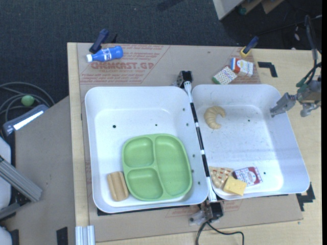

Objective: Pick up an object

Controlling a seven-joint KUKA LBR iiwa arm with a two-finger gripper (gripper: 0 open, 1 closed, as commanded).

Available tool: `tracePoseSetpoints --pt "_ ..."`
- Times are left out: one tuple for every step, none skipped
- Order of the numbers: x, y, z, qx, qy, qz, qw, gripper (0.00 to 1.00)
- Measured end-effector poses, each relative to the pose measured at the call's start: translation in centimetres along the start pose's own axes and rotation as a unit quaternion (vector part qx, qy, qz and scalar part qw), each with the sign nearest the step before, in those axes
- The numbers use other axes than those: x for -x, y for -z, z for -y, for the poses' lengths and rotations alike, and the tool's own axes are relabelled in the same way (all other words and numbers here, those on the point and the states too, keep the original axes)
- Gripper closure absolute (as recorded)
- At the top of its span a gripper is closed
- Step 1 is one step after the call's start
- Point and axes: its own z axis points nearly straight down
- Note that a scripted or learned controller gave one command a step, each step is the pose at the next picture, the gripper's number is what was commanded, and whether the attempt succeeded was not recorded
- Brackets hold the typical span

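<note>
The hand (292, 105) sits at the right edge of the frame, over the upper right rim of the right bin (265, 93). Nothing lies between its fingers; how wide they stand cannot be told at this size and angle.

Judging from this, the task is at its very start: no object is lifted and every candidate rests in place. In the right bin, a croissant (214, 116) lies alone in the upper left part, well apart from the hand. At the bin's lower left corner three things crowd together: a waffle (218, 175), a yellow cheese wedge (235, 186) touching it, and a red-and-white packet (249, 175) just beside the wedge.

The left bin (102, 106) holds a green divided plate (156, 166) in its lower middle, with a tan bread-like block (118, 186) just beside the plate's lower left edge.

Outside the bins, on the bench (153, 65), a blue-and-white bottle (104, 54) lies at the upper left and two small cartons (233, 71) sit above the right bin.

What is left is everything: choosing a target, descending, closing and lifting. The croissant looks the easiest choice, since it stands clear of neighbours and of the bin walls.
</note>
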Motion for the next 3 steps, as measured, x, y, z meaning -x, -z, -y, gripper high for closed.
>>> tracePoseSetpoints --pt "-4.7 -4.8 -5.8 0.000 0.001 -0.001 1.0000 0.00" --pt "-10.0 -10.0 -6.2 -0.001 0.000 -0.001 1.0000 0.00" --pt "-10.7 -16.8 -9.2 0.004 0.001 -0.001 1.0000 0.00"
